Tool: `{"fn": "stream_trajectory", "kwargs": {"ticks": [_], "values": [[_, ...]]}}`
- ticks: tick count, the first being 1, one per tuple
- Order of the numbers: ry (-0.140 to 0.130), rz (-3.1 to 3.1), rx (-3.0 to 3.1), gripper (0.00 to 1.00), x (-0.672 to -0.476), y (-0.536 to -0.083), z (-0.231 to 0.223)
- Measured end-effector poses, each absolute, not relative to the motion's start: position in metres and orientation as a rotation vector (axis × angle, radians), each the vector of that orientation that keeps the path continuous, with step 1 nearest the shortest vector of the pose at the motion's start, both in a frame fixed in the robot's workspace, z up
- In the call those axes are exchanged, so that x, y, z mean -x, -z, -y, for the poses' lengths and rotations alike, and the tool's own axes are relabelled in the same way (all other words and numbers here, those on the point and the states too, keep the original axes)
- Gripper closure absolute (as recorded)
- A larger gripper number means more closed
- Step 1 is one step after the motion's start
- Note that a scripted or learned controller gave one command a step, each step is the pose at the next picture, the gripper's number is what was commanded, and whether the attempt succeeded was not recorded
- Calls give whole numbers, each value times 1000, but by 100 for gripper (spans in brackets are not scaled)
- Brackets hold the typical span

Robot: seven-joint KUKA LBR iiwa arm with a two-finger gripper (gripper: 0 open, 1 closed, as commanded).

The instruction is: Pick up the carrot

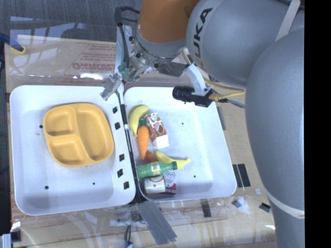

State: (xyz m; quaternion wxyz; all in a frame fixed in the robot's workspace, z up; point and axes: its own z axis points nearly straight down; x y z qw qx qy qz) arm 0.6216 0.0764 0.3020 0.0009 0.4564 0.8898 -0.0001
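Carrot [143, 140] lies in right bin [207, 154] between banana [136, 118] and carton [156, 129]; hand [116, 81] hangs over the bins' upper edge, grip state we cannot tell.

Single fixed camera above the bench [62, 56], looking down aslant, both bins [31, 190] framed

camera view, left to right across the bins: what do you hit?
left bin → yellow divided plate → banana / carrot, overlapping in x → small carton → right bin. The clutter below the carrot overlaps too much to order.
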Motion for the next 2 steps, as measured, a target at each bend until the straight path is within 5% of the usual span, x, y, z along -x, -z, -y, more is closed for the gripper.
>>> {"fn": "stream_trajectory", "kwargs": {"ticks": [1, 2], "values": [[2, -2716, -1577, 0, -656, -306, -118], [1, -2716, -1576, 0, -656, -306, -118]]}}
